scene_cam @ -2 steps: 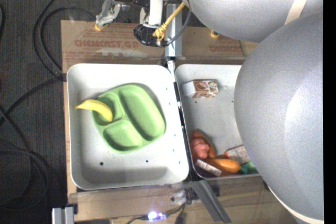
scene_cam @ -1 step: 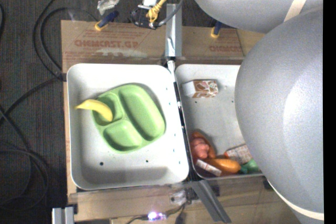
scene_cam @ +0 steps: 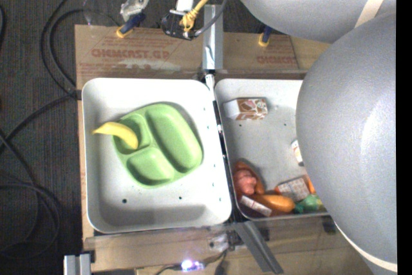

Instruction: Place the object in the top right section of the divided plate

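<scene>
A green divided plate (scene_cam: pixel 168 138) lies in the left white bin (scene_cam: pixel 103 203). A yellow banana (scene_cam: pixel 117 132) rests across the plate's small left section, its tip sticking out over the plate's left rim. My gripper (scene_cam: pixel 159 9) hangs high beyond the far edge of the bins, above the cardboard at the back, well away from the plate and banana. Its fingers stand apart and open, with nothing between them. The big grey arm covers the upper right of the view.
The right bin (scene_cam: pixel 277 138) holds a small brown carton (scene_cam: pixel 252 108) near its back and several toy foods along its front, among them a red piece (scene_cam: pixel 244 181) and an orange carrot (scene_cam: pixel 278 203). Cables trail on the dark floor at left.
</scene>
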### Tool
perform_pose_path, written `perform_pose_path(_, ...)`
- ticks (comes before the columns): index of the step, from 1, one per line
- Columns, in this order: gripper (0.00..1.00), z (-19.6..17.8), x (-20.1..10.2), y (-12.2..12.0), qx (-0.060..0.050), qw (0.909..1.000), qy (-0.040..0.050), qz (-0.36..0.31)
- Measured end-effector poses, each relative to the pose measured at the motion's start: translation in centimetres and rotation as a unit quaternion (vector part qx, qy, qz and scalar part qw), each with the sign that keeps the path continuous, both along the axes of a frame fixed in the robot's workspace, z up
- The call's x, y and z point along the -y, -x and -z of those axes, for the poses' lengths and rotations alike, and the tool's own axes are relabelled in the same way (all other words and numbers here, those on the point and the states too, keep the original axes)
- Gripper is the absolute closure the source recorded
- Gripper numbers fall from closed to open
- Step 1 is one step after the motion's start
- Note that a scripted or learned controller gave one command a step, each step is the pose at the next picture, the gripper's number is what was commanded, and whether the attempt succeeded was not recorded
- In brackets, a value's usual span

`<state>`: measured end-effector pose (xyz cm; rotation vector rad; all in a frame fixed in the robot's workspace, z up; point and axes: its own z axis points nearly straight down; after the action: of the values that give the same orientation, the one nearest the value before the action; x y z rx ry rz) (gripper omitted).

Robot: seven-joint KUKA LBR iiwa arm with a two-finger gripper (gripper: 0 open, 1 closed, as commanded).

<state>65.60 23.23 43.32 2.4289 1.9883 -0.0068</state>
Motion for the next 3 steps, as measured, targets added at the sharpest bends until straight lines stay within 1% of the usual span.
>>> perform_pose_path(1,0.00,0.03,-0.07,-1.24,0.000,0.9998,0.0001,0.020)
perform_pose_path(3,0.00,0.05,-0.13,-1.21,0.000,0.9998,0.0000,0.022)
